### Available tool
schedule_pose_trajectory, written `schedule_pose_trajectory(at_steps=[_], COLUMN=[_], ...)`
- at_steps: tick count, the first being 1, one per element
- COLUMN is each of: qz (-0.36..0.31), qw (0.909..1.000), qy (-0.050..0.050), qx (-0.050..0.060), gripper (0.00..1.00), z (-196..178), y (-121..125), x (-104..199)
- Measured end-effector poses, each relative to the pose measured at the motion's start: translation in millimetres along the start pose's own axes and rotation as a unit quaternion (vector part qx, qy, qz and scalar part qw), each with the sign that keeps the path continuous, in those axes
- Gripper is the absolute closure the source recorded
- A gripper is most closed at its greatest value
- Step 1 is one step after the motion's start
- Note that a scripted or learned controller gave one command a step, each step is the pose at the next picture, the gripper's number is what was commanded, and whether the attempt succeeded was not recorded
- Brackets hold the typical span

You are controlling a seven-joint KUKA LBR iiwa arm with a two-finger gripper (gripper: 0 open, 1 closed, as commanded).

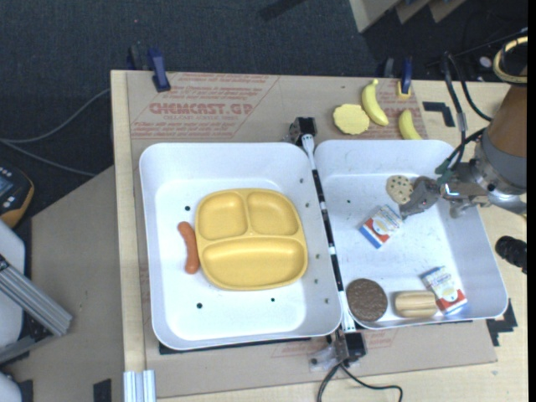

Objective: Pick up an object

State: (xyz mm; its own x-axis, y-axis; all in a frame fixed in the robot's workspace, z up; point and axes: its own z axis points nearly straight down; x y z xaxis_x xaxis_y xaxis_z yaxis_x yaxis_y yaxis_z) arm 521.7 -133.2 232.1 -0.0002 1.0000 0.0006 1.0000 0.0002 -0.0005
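Two bins — far left of gripper (416, 199), hot dog (190, 247) beside yellow divided plate (249, 238); carton (381, 226) lies just lower-left of gripper, cookie (399, 188) touching its tip. Finger spacing — cannot tell.

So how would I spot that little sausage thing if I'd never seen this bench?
Look in the left white bin, which holds a yellow divided plate. Just off the plate's left edge lies the sausage, a slim orange-red stick lying lengthwise on the bin floor. It is the bin's one loose item besides the plate.
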Motion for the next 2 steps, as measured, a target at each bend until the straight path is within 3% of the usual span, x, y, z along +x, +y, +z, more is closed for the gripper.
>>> schedule_pose_trajectory(at_steps=[1,2], qz=[-0.001,0.000], qw=[1.0000,1.0000], qy=[-0.001,-0.001], qx=[0.000,-0.002], gripper=[0.00,1.00], z=[136,118], y=[74,73], x=[-10,-11])
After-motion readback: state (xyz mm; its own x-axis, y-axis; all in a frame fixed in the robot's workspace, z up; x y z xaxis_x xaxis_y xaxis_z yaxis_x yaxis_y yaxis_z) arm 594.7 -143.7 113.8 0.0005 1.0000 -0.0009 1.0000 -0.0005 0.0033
